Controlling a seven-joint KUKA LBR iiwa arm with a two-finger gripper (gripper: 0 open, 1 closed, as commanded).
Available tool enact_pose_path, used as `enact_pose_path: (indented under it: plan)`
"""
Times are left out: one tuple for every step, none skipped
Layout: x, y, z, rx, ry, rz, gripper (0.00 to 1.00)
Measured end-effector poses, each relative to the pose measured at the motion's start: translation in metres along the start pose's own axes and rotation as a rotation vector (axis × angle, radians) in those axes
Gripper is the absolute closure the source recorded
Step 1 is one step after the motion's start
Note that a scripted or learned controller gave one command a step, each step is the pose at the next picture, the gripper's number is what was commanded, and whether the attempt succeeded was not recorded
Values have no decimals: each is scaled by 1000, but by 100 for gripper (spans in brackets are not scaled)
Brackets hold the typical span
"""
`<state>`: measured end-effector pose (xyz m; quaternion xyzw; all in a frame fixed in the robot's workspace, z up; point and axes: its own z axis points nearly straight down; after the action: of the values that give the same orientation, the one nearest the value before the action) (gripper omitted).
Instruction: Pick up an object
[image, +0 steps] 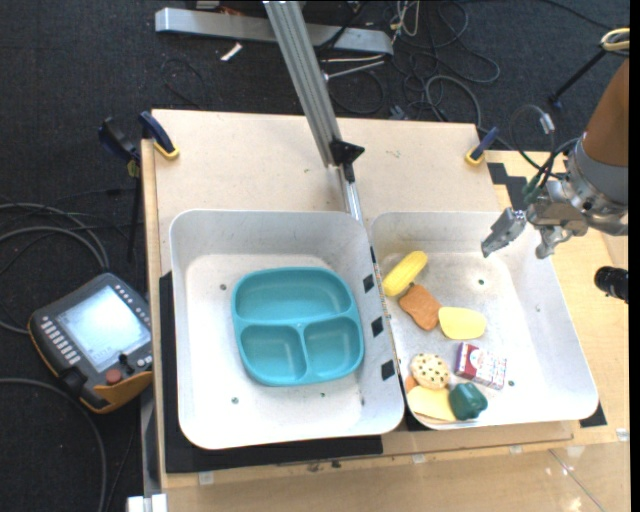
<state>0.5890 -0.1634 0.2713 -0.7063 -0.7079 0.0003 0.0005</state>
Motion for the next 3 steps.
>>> enact_pose_path:
  plan:
    - [0,0,0,0,0,0,0]
    - [5,4,63,5,1,1,0]
    - [13,5,119,-1,0,2,0]
